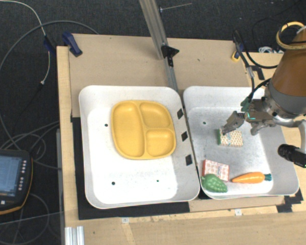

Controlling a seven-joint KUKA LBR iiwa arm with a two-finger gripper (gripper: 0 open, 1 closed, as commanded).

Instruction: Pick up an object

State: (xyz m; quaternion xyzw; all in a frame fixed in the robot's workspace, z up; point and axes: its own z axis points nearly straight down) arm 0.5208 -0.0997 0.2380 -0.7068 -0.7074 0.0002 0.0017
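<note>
- Bench (pixel 122 60) of pale board carried two shallow white bins side by side, with dark floor and loose cables around it.
- Left bin (pixel 92 137) held a yellow divided plate (pixel 143 129), lying flat near its middle, three compartments facing up.
- Right bin (pixel 209 103) held the small items, all in its nearer half.
- Arm (pixel 293 70), grey with an orange band, reached in from the right and hung over the right bin's far right part.
- Gripper (pixel 240 125) had its two fingers spread apart, one finger (pixel 230 125) touching or just above the top edge of a small patterned packet; nothing sat between the fingers.
- Orange carrot (pixel 249 177) with a green top lay along the near edge of the right bin.
- Red-and-white packet (pixel 215 169) lay left of the carrot, just beside a green leafy vegetable (pixel 214 184) in the near left corner.
- Patterned packet (pixel 231 138) lay flat mid-bin, apart from the other three items.
</note>
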